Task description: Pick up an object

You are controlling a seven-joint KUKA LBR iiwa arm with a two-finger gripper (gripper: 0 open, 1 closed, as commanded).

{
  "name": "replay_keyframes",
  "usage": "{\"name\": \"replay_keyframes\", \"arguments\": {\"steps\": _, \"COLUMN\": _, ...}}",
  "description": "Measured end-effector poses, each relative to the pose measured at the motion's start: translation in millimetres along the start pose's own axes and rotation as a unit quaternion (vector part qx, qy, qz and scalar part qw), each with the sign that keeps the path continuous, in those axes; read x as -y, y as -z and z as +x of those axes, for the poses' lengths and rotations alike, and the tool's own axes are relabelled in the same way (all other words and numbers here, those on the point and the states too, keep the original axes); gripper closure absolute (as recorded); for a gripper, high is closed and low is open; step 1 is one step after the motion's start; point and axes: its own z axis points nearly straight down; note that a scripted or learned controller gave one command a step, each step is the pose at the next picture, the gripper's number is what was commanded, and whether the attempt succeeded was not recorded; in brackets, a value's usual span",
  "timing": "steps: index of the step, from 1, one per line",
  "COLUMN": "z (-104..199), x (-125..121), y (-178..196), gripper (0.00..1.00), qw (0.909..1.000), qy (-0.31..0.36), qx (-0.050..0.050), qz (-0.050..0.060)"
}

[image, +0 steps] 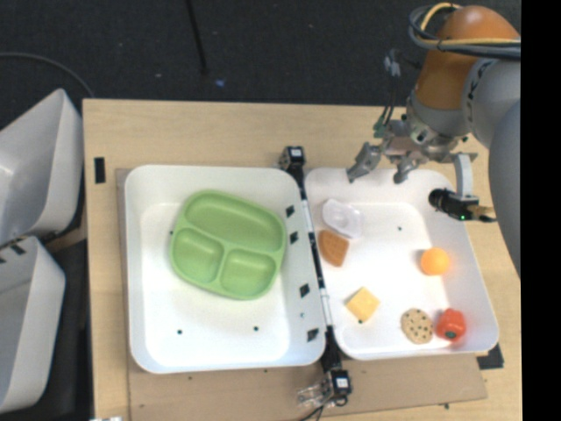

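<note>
Camera view from above, and the right bin (456,261) is where my pickings are. An orange ball (434,261), small, round and smooth, sits near the right wall. A red pepper-shaped toy (450,324), glossy with a dark stem end, is in the near right corner, just beside a round tan cookie (417,325) speckled with dark chips. A yellow wedge (362,304) that looks like a block of cheese lies toward the left side, and behind it is an orange-brown piece (333,247), rounded like a bit of bread. Touching that one's far edge is a clear, pale plastic cup (343,217) on its side.

My tool (383,162) hangs over the far rim of the right bin, its two dark grey fingers (363,162) spread well apart, nothing between them, touching nothing I can make out.

Over in the left bin (149,323) lies a light green plate (228,245), matte plastic with rounded corners and three compartments. Both bins are shallow white trays on a pale wooden tabletop (219,117).
</note>
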Motion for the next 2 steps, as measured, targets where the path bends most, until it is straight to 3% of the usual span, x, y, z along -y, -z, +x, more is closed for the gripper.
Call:
{"name": "replay_keyframes", "arguments": {"steps": 1, "z": 4.0, "x": 6.0, "y": -45.1, "gripper": 0.0, "qw": 1.0, "qy": -0.001, "qx": 0.0, "qz": 0.0}}
{"name": "replay_keyframes", "arguments": {"steps": 2, "z": 2.9, "x": 4.3, "y": -30.5, "gripper": 1.0, "qw": 1.0, "qy": -0.001, "qx": 0.0, "qz": -0.003}}
